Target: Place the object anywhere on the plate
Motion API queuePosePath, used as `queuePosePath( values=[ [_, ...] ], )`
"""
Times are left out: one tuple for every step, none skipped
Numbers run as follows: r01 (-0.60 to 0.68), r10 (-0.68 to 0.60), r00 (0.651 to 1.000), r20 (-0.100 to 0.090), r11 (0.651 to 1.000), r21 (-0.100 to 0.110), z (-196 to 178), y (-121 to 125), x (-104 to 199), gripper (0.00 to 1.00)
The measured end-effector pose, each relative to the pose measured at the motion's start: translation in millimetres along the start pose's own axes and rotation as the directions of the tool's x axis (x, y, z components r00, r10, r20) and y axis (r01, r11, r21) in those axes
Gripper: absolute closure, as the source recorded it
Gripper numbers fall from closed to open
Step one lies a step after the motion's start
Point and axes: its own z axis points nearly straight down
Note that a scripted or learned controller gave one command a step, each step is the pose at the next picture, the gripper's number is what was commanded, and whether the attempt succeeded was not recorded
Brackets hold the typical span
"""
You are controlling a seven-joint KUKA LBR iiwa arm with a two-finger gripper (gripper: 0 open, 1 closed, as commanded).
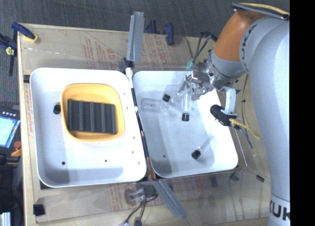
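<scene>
Plate [92, 90] first: a rounded yellow plastic plate sits in the middle of the left shallow white bin [44, 166], and a dark ribbed rectangular slab [92, 115] covers most of its face. A small black knob [57, 108] lies on the bin floor at nine o'clock from the plate, just beside its rim. The grey arm with the orange band [236, 33] leans in from three o'clock, and its gripper [187, 97] hangs over the right shallow white bin [170, 168], toward that bin's twelve o'clock side. Whether the claw is wide, narrow or holding anything, I cannot tell; the glare and clear parts blur together there. A slim clear stub with a black tip [185, 115] points straight down beneath it. At nine o'clock from the gripper a clear plastic piece [151, 105] lies flat on the floor. Near the bin's five o'clock corner lies a clear tube with a black cap [201, 149], tilted, well apart from the plate.
</scene>
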Motion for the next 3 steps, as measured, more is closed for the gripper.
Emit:
queuePosePath(
  values=[
    [0.181,-0.181,0.983,0.003,0.983,-0.004,-44,-19,65,1.00],
    [0.450,-0.450,0.893,0.003,0.893,-0.001,-25,-37,138,1.00],
    [0.449,-0.449,0.893,0.004,0.893,-0.001,-25,-36,138,0.00]
  ],
)
